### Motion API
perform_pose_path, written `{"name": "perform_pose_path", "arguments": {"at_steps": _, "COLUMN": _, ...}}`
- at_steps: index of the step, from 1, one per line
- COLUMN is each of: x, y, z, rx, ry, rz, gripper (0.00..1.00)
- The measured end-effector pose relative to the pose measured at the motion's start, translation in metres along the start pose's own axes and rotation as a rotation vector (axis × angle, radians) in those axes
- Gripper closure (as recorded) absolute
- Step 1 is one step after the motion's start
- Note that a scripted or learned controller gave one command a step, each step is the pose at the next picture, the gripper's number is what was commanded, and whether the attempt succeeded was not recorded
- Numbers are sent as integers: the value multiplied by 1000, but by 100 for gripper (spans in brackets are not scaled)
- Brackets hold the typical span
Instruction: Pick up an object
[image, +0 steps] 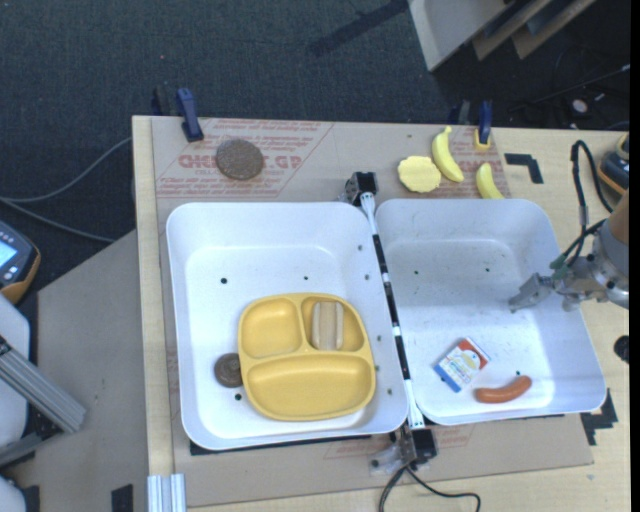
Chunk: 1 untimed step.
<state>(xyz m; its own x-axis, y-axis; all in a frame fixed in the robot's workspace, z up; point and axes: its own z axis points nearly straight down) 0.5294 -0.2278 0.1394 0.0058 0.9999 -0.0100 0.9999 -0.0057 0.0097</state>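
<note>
My gripper (545, 296) hangs over the right side of the right bin (470, 250), reaching in from the right edge, with nothing visibly in it. Below and to its left, a small white, blue and red packet (461, 364) lies on the bin floor. An orange-red sausage (502, 391) lies near that bin's front edge. In the left bin (250, 245) sits a yellow divided plate (300, 358) with a tan bread-like piece (326, 325) in its upper right compartment. A brown round cookie (229, 370) rests against the plate's left side.
Behind the bins on the bench lie a brown disc (239, 158), a yellow lumpy piece (420, 174) and two toy bananas (447, 155) (488, 182). A black clip strip (385, 290) joins the two bins. Cables run along the right edge.
</note>
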Motion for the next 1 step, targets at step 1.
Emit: {"name": "perform_pose_path", "arguments": {"at_steps": 1, "x": 108, "y": 43, "z": -69, "rx": -2, "ry": 10, "rz": -18, "gripper": 0}}
